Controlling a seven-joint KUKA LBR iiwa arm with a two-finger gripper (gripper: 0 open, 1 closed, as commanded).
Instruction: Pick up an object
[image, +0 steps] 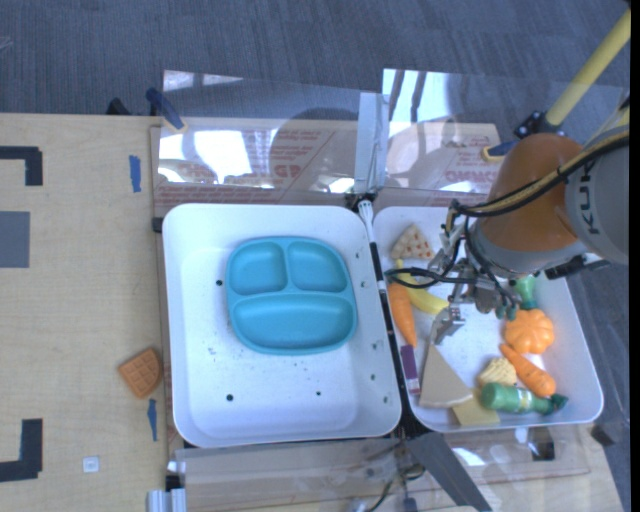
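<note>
My gripper (447, 322) hangs low over the middle of the right bin (585, 385), below the orange wrist band. Several toy foods lie around it. An orange carrot (402, 312) lies just left of the gripper, beside a yellow banana (428, 299). A cheese wedge (411, 242) sits at the bin's far left corner. A beige triangular slice (440, 380) lies right below the gripper. To the right are an orange pumpkin (529, 330), a second carrot (530, 372) and a green vegetable (515, 399). Nothing shows between the fingers.
The left bin (190, 330) holds a blue divided plate (291, 294). A small waffle-like piece (141, 371) lies on the wooden bench left of the bins. Clear plastic panels stand behind both bins. Cables run from the wrist over the right bin.
</note>
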